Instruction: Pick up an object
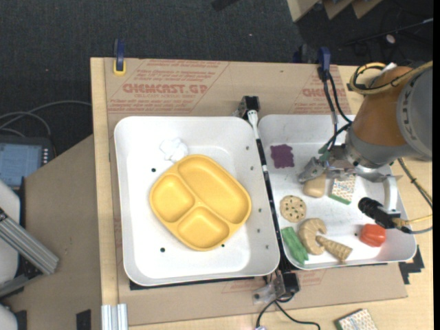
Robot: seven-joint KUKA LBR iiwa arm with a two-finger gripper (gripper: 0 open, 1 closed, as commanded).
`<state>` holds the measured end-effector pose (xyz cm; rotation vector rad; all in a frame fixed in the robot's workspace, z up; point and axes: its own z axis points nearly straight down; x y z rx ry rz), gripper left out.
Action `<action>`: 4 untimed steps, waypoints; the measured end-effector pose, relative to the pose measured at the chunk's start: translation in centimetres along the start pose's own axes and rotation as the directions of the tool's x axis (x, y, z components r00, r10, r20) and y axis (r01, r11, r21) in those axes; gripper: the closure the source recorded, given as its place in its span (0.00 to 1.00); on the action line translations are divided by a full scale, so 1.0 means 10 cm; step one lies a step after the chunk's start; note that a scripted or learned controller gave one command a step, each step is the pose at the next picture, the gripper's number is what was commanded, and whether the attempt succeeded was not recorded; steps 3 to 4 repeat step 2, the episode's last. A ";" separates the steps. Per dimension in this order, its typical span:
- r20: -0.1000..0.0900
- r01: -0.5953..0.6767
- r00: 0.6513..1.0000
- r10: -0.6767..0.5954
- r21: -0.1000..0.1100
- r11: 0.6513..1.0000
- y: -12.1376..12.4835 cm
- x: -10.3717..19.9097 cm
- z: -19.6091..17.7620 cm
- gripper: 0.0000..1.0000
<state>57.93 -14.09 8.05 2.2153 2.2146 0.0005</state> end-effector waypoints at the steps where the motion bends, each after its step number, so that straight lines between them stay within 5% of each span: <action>1: -0.003 0.000 1.000 0.000 -0.003 1.000 0.02 0.01 -0.18 1.00; 2: -0.007 0.008 1.000 -0.008 -0.004 1.000 0.41 0.82 -1.10 1.00; 4: -0.007 0.008 1.000 -0.008 -0.004 1.000 0.41 0.82 -1.10 1.00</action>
